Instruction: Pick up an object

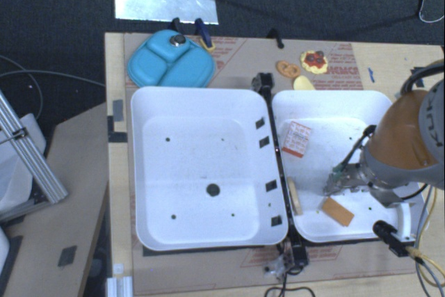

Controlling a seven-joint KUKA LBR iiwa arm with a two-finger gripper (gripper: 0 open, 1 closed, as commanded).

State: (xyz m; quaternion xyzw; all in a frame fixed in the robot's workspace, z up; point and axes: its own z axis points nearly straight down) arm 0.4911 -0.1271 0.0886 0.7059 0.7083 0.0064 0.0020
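A: Where is the two-finger gripper (338, 182) at this moment?

B: Low inside the right-hand shallow white plastic bin (379, 102), at the end of the grey arm with the orange band (403, 139). Its tip hangs over the bin floor near the front.

A: Does it hold anything?

B: I cannot tell. The tip is small and dark, and the wrist partly covers it, so whether it is spread or closed is not readable. Nothing visibly sits in its grasp.

A: What could it pick?

B: Closest is a flat orange-brown rectangular block (337, 211), lying just below and in front of the tip, apart from it as far as I can see. Farther off, toward the bin's far-left corner from the tool, lies a white card with red print (297, 138). To the tool's left, against the dividing wall, there is a pale tan stick-like piece (293, 196).

A: And the other bin?

B: The left-hand white bin (146, 149) is well apart from the tool, across the divider, with one small dark round thing (213, 190) on its floor.

A: So how far along is the pick?

B: I judge it early. The tool is down near the block, but every object rests on a bin floor. Closing on one and lifting it are both left to do.
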